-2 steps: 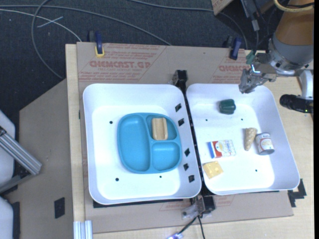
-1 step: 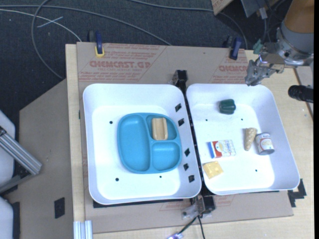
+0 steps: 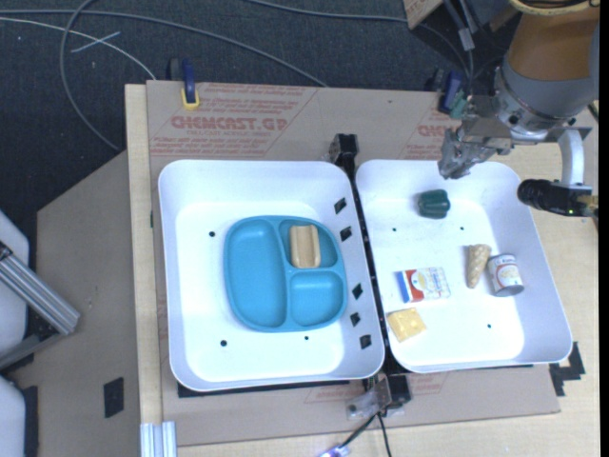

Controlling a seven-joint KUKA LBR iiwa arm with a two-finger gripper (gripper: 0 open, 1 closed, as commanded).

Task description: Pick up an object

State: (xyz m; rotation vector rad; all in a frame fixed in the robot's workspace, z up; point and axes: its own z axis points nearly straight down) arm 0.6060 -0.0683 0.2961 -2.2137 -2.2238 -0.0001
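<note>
Gripper (image 3: pixel 458 165) sits over the far edge of the right bin (image 3: pixel 542 331), near that bin's far-left corner. I cannot tell from this slant whether it is released or clenched. Nothing visible in it, so I log the pick as not yet made.

Left to right across the bench:
- Left bin (image 3: pixel 190 331): blue divided tray (image 3: pixel 257 288) at centre; a tan bread-like piece (image 3: pixel 304 247) lies in the tray's far-right compartment.
- Right bin, near-left corner area: yellow wedge (image 3: pixel 407 325), with a red-white-blue packet (image 3: pixel 422 284) just beyond it toward the bin's centre.
- Dark green object (image 3: pixel 434 203) near the far edge, just beside and below the gripper. By my judgement the closest candidate.
- Beige oblong piece (image 3: pixel 475 264) and small can (image 3: pixel 505 274) toward the right edge, just beside each other; contact unclear.

Status: approach stage at best. Left to do: descend, close on one object, lift it off the bin floor.
</note>
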